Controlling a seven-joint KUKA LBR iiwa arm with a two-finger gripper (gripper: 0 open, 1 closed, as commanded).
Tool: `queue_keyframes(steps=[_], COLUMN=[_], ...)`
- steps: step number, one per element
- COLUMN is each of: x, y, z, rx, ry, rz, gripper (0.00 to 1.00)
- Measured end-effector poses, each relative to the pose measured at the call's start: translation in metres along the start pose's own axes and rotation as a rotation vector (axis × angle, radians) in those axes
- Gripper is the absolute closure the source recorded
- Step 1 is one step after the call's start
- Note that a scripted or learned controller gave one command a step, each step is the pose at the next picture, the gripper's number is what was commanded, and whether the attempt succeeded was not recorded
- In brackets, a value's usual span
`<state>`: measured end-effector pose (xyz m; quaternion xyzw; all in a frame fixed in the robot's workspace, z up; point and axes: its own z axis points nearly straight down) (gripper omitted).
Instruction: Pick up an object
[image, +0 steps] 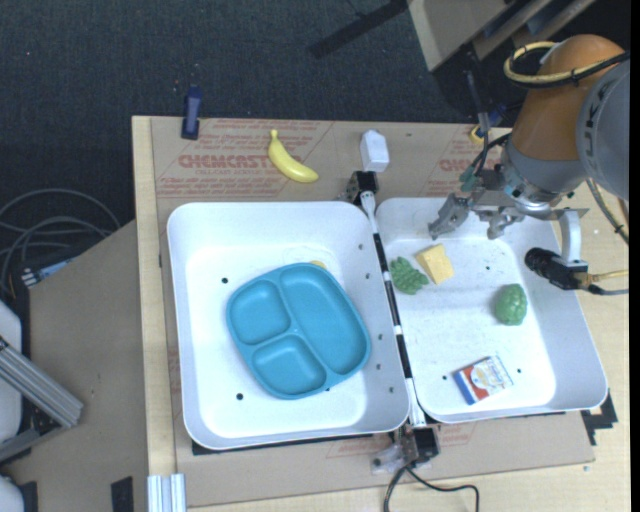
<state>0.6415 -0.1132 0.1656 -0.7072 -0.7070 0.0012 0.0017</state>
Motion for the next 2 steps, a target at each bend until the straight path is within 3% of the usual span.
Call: queue_keyframes(steps=[1, 2], x=[0.012, 0.011], y=[-0.006, -0.005], z=[0.082, 0.07], rx=[-0.002, -0.006], ry=[0.0, -0.001], rz=[0.0, 0.001], gripper=[0.0, 1.0])
